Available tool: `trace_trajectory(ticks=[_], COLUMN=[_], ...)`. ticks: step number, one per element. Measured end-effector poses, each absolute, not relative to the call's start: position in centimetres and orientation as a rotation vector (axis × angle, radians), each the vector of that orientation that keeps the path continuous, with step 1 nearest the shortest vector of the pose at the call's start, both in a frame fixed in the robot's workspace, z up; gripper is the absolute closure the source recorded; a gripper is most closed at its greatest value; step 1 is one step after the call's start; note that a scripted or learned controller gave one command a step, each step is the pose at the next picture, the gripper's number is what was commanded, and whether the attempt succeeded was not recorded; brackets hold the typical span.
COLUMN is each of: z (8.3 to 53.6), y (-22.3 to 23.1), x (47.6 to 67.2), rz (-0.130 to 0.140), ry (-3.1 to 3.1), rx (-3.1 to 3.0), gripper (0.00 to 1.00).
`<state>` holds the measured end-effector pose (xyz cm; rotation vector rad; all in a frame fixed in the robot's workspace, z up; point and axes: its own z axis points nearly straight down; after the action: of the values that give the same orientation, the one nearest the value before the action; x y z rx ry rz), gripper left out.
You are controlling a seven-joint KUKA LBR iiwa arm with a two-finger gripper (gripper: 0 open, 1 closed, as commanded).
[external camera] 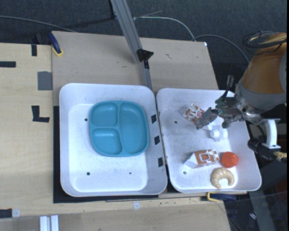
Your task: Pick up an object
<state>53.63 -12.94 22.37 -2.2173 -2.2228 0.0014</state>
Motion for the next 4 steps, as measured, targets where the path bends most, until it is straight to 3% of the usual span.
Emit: trace_trajectory(ticks=[1, 3, 4], z=[22.4, 10.5, 8.8], y=[-12.9, -12.5, -12.5], x=[53.6, 54.2, 54.2], rz=[0.001, 0.008, 0.004], ry=[-2.223, -2.219, -2.222], rx=[-2.218, -2.215, -2.22], gripper=[0.0, 0.0, 0.0])
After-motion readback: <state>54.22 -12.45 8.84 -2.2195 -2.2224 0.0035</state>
